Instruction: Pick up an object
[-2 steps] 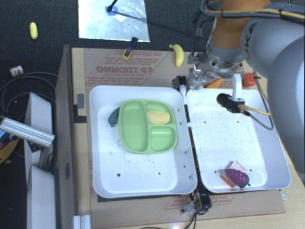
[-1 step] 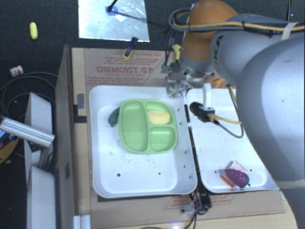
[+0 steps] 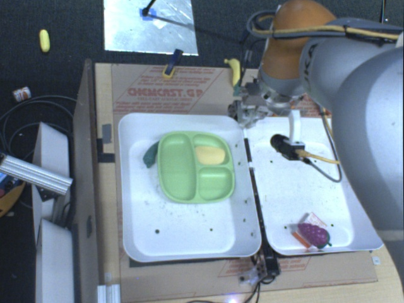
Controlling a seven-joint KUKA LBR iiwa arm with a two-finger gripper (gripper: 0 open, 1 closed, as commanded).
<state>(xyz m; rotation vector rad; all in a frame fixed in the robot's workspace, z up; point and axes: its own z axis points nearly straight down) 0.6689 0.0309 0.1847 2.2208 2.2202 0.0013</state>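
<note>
Above bins' far edge, hand hovers

Bulky grey arm, rounded orange band above wrist, yellow and grey cables

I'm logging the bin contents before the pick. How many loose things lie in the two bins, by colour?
Green: 2, the divided plate and a dark green piece at its left edge
Yellow: 1, a block in the plate
Purple: 1, a grape bunch
Total: 4
</note>
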